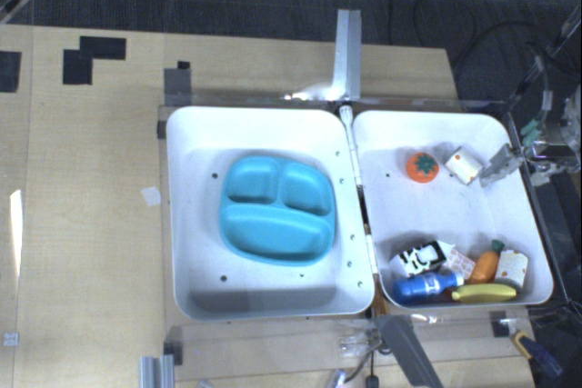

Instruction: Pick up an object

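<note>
- I see my gripper at the right bin's far right rim; I cannot tell its state.
- Just beside it lies a small white block, then an orange fruit.
- Well apart, along the near wall: black-and-white carton, blue bottle, banana, carrot.
- The left bin holds a blue divided tray.

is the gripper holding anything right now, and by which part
It cannot be told. The gripper sits at the right bin's far right edge beside a small white block, with nothing seen between its fingers.
</note>
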`<state>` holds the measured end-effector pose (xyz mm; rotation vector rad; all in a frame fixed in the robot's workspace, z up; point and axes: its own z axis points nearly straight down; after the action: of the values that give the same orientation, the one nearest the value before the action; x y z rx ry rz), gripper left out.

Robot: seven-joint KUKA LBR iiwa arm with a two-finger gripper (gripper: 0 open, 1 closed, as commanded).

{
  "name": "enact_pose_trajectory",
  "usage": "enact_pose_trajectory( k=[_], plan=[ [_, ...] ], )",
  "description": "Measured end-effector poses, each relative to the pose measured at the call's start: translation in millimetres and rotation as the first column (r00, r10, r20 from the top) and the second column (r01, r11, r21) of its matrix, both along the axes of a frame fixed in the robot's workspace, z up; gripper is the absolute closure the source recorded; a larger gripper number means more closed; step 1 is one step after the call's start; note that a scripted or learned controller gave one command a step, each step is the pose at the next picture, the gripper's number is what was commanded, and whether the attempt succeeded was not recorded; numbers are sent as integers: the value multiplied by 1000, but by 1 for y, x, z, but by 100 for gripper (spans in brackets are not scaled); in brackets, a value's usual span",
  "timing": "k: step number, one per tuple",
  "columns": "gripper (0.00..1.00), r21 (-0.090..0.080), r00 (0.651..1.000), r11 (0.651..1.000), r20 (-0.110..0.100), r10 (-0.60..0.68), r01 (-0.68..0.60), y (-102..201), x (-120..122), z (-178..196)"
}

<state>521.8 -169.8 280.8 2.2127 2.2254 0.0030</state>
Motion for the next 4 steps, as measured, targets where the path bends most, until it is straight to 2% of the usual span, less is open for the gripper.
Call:
enact_pose_trajectory(
  k=[1, 2, 3, 4],
  plan=[
    [0, -1, 1000, 1000, 11, 8, -8, 39, 39, -191],
    [0, -1, 998, 999, 7, 55, -55, 41, 84, -191],
    [0, -1, 999, 999, 4, 38, -38, 37, 149, -194],
    [100, -2, 999, 999, 14, 47, -47, 39, 153, -179]
  ],
)
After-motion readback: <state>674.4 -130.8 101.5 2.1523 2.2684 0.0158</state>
